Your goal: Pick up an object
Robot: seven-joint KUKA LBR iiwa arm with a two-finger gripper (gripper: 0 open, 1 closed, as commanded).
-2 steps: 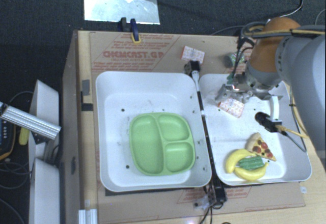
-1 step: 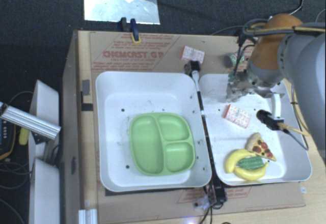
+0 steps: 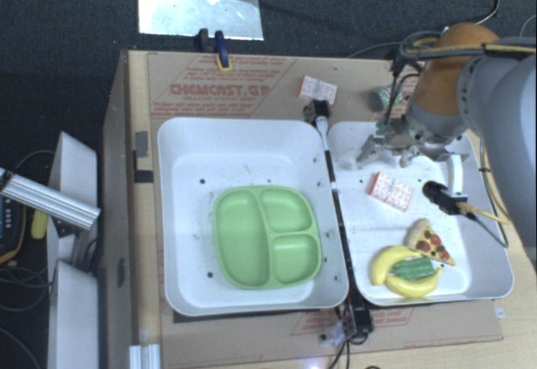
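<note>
Just nearside of the fingers [image 3: 386,155]: red-and-white packet [image 3: 390,189], flat on the floor of the right bin [image 3: 495,279], close to the fingertips but apart from them.
Packet handling: judged light, thin and slightly flexible. It offers little height, so pinch across its short sides, low against the bin floor.
Farther nearside of the fingers: pizza slice [image 3: 430,241], then banana [image 3: 394,262] with a green piece [image 3: 417,268] on it. Both are probably light, stiff toys.
Finger state: spread apart, with nothing between them.
Arm [image 3: 495,90] pose: reaching in from the right, wrist bent down over the bin's far end.
</note>
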